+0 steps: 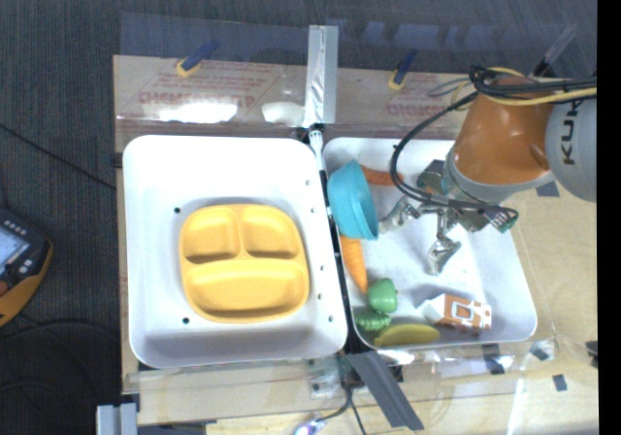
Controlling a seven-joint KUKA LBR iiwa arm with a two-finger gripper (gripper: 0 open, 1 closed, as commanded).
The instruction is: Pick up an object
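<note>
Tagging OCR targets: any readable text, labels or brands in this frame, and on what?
"KU": black letters on the grey arm, cut off by the frame edge.
Red print on the cardboard behind the bins: too blurred to read.
Device screen at far left: too small to read.

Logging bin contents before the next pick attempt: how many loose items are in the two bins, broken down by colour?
Yellow: 2, the yellow plastic divided tray in the left bin and a yellow banana-shaped toy
Blue: 1, a blue plastic bowl
Orange: 1, an orange toy carrot
Green: 1, a green toy vegetable
Orange and white: 1, a small orange-and-white toy block
Total: 6
</note>
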